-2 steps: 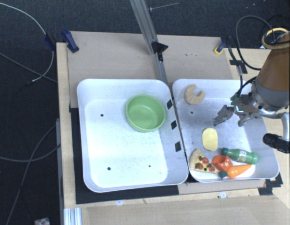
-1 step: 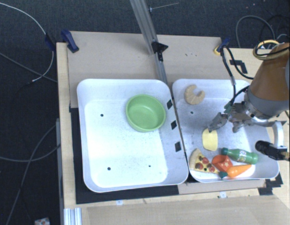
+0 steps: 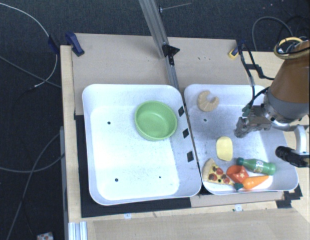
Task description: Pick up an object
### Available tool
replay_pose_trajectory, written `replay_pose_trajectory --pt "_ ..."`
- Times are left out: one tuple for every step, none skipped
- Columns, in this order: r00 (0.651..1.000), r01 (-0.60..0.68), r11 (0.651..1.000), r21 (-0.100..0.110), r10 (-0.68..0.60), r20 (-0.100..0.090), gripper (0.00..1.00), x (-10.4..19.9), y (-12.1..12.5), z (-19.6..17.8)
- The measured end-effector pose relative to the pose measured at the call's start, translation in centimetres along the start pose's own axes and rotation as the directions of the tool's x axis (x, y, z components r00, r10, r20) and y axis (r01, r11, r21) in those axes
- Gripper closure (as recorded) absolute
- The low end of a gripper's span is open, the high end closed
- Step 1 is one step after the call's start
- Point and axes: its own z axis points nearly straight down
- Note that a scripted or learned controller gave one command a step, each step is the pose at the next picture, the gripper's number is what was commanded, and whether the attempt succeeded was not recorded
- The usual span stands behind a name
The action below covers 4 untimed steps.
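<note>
A pale wooden bench [image 3: 119,59] — two white bins [image 3: 102,134] [image 3: 215,91] side by side on it.

Looking down from high above the bench [image 3: 119,59], tilted a bit. Far enough back to fit the left bin [image 3: 94,134] and the right bin [image 3: 275,149], plus dark floor [image 3: 24,109] around them. Arm [image 3: 292,84] coming in from the right.

glossy plastic bowl [image 3: 156,120] (green), matt wooden bench [image 3: 119,59]
</note>
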Motion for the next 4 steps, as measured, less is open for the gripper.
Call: replay_pose_trajectory --pt "1.000 0.002 1.000 -0.012 -0.002 0.007 1.00 0.2 -0.1 -4.5" --pt "1.000 0.002 1.000 -0.011 -0.002 0.007 1.00 0.2 0.0 -5.8" --pt "1.000 0.006 1.000 -0.009 -0.006 0.005 1.00 4.6 2.3 -6.5" --pt "1.000 0.008 1.000 -0.010 -0.008 0.004 1.00 10.3 4.4 -7.5"
